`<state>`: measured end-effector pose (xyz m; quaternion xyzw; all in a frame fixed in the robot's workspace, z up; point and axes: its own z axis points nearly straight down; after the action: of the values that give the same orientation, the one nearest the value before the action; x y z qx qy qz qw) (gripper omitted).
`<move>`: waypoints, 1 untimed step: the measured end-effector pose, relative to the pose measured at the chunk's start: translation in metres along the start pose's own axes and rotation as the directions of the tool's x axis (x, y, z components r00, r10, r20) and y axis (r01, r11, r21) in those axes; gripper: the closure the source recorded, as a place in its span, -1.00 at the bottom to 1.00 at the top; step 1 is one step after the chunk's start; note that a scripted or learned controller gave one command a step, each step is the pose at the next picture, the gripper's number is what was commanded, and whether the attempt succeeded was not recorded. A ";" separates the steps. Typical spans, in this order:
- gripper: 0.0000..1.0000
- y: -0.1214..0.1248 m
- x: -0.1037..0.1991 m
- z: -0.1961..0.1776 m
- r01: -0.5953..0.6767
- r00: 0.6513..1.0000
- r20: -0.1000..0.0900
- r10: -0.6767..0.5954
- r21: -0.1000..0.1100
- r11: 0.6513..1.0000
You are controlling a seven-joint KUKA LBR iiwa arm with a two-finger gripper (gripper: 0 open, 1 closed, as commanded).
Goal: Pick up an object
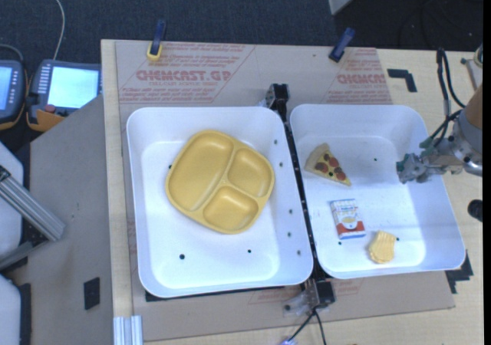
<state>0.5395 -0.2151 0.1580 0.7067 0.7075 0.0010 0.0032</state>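
1. Gripper (404, 169): at the end of the arm (468, 136), which reaches in from the right. It sits over the right-hand rim of the right bin (430, 259), about level with the toy pizza slice. Whether its jaws are spread or pressed together cannot be told at this size; nothing is visible between them.

2. Toy pizza slice (328, 164): on the floor of the right bin, well apart from the gripper and directly toward the bin's left wall from it. Long axis runs at a slant, the point toward the upper left, the crust edge toward the lower right. By judgement, the item lying most squarely in line with the gripper.

3. Small carton (347, 219): red, white and blue, lying flat, just below the pizza slice and a little to its right. Long axis roughly up-and-down in the view. From the gripper it lies left and toward the near edge.

4. Yellow crinkled snack piece (382, 247): below and right of the pizza slice, just beside the carton's lower right corner, near the bin's front wall. Exact type too small to tell.

5. Yellow divided plate (220, 181): three compartments, in the left bin (146, 205), far left of the pizza slice, beyond the wall between the bins. Farthest from the gripper.
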 end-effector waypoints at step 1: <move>1.00 -0.003 -0.006 -0.061 0.000 1.000 0.001 0.000 -0.001 1.000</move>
<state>0.5357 -0.2211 0.2190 0.7068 0.7074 0.0011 0.0040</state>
